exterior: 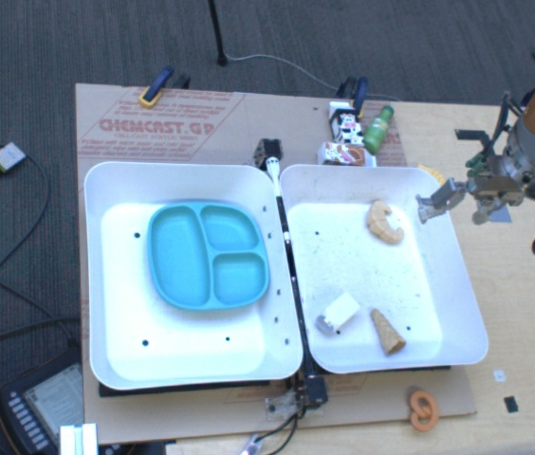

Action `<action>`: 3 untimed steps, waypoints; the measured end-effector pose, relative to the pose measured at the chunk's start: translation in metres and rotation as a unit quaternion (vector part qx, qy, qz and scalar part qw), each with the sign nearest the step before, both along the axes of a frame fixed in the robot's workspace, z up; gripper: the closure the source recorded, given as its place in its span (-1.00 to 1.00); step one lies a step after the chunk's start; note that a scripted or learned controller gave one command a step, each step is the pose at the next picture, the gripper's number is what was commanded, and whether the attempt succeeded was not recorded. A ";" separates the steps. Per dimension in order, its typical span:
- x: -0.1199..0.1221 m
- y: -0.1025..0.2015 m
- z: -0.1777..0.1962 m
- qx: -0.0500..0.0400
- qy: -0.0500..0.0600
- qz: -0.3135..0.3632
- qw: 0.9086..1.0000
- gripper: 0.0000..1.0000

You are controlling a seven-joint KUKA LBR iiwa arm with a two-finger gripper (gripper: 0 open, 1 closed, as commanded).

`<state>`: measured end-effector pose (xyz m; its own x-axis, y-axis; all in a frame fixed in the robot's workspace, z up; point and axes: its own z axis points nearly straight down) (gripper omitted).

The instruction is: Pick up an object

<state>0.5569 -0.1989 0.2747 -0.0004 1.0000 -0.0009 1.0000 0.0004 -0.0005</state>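
camera view has the gripper (476, 195) at the right edge, fingers spread wide, holding nothing. nearest is the bread piece (385, 223) in the right bin (457, 254); drop straight over its middle before closing.

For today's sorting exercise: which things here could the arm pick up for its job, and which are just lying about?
For the job: gripper, pastry, white block, cone, all in the right bin.

Lying about: blue tray, green bottle, orange ring, blue clamp.
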 end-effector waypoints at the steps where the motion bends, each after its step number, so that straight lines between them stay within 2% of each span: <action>1: -0.045 0.026 -0.168 0.001 0.002 0.000 1.000 -1.00; 2: -0.070 0.081 -0.187 -0.002 -0.005 -0.001 1.000 -1.00; 3: -0.069 0.081 -0.177 -0.003 -0.007 -0.002 1.000 1.00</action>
<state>0.4875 -0.1184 0.0982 0.0028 1.0000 -0.0069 0.9999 -0.0027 0.0136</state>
